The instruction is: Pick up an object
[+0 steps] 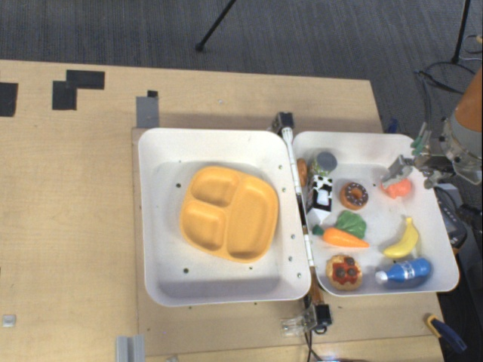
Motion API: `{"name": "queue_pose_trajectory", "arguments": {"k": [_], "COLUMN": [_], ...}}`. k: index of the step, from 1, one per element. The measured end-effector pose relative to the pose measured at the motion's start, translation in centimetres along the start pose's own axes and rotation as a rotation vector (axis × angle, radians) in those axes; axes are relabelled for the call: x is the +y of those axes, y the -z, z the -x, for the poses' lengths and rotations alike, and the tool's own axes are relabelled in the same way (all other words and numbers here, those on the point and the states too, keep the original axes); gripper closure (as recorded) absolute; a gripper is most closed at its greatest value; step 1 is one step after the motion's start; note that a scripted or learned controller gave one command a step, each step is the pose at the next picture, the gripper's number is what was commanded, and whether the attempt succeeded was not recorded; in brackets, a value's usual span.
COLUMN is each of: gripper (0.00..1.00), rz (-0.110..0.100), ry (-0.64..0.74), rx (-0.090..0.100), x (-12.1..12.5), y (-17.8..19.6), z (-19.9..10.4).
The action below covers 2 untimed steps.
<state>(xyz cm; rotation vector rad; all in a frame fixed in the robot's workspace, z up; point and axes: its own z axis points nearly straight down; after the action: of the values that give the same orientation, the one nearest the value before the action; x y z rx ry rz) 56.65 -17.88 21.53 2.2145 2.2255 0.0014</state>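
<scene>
Looking at the right bin (445, 225), we see donut (353, 194), banana (402, 240) and carrot (345, 237) crowding a small pinkish-orange toy (398, 188) near its far right edge; gripper (411, 170) spread wide over it.

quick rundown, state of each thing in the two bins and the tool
plate: upright, lying in the left bin
banana: lying flat, right bin
carrot: on its side
bottle: on its side
donut: flat
pink toy: resting just under the tool
tool: over the right bin, holding nothing
</scene>
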Motion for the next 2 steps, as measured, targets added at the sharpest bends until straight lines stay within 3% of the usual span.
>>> {"name": "queue_pose_trajectory", "arguments": {"k": [1, 2], "gripper": [0.0, 0.0], "rz": [0.002, 0.014], "ry": [-0.036, 0.157], "rx": [0.001, -0.006], "x": [-4.3, -7.5], "y": [-12.0, -12.7], "z": [2.4, 1.7]}}
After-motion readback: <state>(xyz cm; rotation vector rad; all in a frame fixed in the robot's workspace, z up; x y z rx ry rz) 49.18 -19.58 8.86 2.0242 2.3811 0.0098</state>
